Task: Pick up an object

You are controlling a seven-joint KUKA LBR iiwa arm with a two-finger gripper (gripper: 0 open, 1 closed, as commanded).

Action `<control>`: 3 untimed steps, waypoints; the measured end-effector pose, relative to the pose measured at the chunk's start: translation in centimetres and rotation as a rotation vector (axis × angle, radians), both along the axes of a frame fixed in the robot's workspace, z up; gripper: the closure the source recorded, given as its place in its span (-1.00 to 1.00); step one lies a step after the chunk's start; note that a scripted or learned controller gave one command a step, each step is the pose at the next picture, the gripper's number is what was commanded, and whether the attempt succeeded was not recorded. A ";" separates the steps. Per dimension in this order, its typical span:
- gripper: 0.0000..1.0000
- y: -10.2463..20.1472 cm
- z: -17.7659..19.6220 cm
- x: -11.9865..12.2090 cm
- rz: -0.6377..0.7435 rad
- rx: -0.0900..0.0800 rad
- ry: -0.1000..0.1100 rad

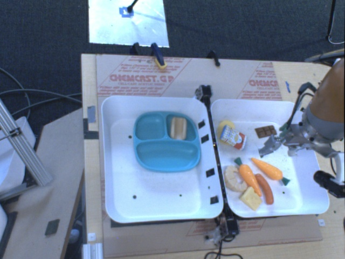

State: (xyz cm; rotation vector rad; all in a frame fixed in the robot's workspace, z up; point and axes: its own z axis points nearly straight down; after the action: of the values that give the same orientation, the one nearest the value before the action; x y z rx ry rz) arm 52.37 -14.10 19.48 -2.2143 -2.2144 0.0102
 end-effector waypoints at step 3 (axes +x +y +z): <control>-1.00 -0.1 -10.9 0.0 0.001 -0.002 -0.009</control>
State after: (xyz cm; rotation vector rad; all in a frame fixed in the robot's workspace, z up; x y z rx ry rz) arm 52.41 -14.20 8.61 -2.2188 -2.2210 0.0017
